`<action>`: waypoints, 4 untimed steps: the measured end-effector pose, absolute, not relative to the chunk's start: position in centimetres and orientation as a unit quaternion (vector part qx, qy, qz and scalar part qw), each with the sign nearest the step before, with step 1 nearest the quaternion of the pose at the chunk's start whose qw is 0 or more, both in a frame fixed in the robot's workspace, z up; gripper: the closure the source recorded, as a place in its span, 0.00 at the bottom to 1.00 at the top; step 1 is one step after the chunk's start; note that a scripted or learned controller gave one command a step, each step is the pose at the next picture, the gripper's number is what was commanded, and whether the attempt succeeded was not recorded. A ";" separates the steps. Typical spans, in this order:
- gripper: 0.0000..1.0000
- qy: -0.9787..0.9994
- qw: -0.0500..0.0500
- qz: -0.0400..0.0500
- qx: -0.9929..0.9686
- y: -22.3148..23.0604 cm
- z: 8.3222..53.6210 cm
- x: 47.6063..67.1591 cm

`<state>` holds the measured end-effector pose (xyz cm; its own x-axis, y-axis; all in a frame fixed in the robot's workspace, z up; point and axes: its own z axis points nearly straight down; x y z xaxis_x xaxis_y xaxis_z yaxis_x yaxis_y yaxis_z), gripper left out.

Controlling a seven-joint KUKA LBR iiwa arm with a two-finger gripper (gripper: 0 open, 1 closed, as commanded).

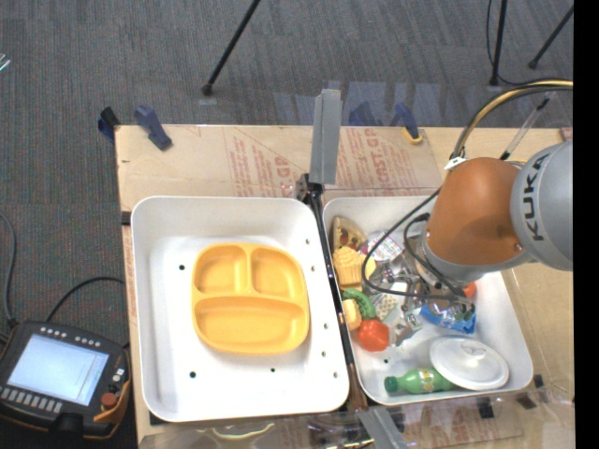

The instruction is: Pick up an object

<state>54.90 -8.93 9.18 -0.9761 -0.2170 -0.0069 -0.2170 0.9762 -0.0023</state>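
The grey KUKA arm, its orange band (pixel 474 215) bulking at about three o'clock, reaches down into the right bin (pixel 518 330) from the right. The gripper (pixel 409 318) hangs low among the clutter near the bin's middle, beside a blue packet (pixel 453 318); I cannot tell how it is set, and nothing is plainly caught in it.

Toward nine o'clock from the gripper lie a red tomato-like piece (pixel 373 335) and a yellow cupcake-shaped toy (pixel 348 265). At five o'clock sits a white lidded bowl (pixel 468 362), with a green bottle (pixel 417 381) just beside it along the near wall.

The left bin (pixel 159 251) carries a yellow divided plate (pixel 251 297). Both bins rest on a cardboard-covered bench (pixel 225 157) over grey carpet (pixel 112 45). A teach pendant (pixel 58 377) lies at eight o'clock on the floor.
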 end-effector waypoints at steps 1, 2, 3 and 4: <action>0.00 0.993 0.008 -0.003 -0.115 -19.0 9.4 57.1; 0.00 0.997 0.010 -0.003 -0.077 -18.3 9.5 53.6; 1.00 0.997 0.012 -0.002 -0.080 -18.0 10.5 53.8; 1.00 0.995 0.001 0.003 0.095 -20.2 9.1 61.3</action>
<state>61.30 -20.19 9.09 -0.9819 0.1894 -0.0022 0.1893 0.9819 0.0057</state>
